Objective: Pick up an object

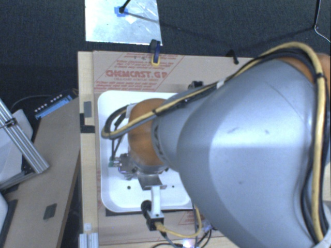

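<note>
My grey arm [248, 138] fills the right and middle of the camera view and reaches down into the left white bin [111, 192]. The orange band [142, 133] and the wrist [137, 165] hang over the middle of that bin. The gripper points down under the wrist, and the wrist hides it. No loose object shows on the bare parts of the bin floor. The arm covers whatever lies under it, as well as the right bin.
The bin sits on a brown board with red lettering [137, 72]. A shiny metal sheet [122, 14] lies at the back. A small blue and yellow clamp [154, 52] stands on the board's far edge. An aluminium rail [20, 143] lies on the wooden bench at the left.
</note>
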Robot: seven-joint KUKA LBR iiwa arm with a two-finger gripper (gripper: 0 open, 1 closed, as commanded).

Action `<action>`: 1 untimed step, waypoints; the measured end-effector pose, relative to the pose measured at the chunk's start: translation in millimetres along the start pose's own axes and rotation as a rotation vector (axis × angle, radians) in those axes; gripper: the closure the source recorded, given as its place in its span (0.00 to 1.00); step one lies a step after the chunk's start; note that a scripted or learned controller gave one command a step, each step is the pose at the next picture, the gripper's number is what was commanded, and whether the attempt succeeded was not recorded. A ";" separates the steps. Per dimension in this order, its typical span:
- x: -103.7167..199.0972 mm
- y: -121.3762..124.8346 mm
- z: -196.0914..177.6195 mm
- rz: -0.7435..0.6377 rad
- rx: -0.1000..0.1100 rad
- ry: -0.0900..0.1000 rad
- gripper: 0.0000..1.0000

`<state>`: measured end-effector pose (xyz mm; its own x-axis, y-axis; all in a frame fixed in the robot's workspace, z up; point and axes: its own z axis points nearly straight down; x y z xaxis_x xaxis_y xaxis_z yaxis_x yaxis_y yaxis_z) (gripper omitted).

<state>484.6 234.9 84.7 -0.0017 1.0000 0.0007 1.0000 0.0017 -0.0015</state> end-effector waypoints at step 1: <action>-1.0 1.9 -2.5 0.002 -0.001 0.000 1.00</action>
<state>486.5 233.9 87.1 0.0007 1.0000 0.0005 1.0000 -0.0007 -0.0006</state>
